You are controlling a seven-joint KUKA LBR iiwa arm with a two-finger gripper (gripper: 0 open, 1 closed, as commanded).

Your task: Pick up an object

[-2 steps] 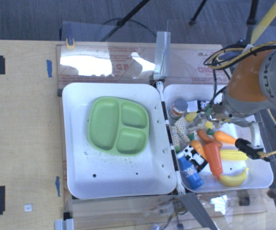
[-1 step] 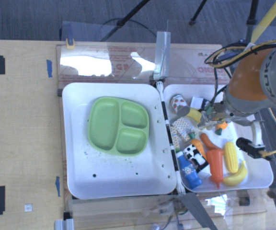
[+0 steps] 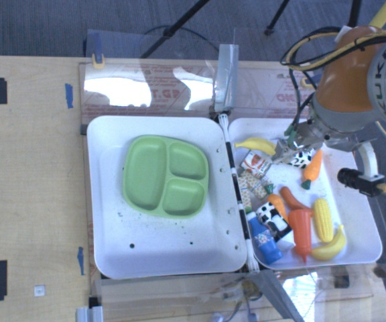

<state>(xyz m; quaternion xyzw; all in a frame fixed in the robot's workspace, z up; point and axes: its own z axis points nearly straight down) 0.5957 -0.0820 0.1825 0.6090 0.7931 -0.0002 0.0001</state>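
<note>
- The tabletop (image 3: 25,200) is pale wood and fills the left and lower parts of the frame, with black corner marks along its far left edge.
- The left bin (image 3: 106,247) is white, sits at centre frame, and touches the right bin (image 3: 360,230) along a shared middle edge.
- My arm (image 3: 350,79), grey with an orange band, comes in from the upper right and hangs over the upper part of the right bin.
- A green divided plate (image 3: 166,176) lies flat in the upper half of the left bin.
- An orange carrot (image 3: 301,232) lies lengthwise in the lower right bin, with a corn cob (image 3: 323,219) just beside it on the right and a yellow banana (image 3: 332,245) curling below the cob.
- A second banana (image 3: 255,143) lies at the upper left of the right bin.
- A small black-and-white spotted toy (image 3: 303,157) sits just under my wrist, beside a small carrot (image 3: 311,166).
- My fingers (image 3: 288,146) point down near that toy; I cannot tell how wide they stand.
</note>
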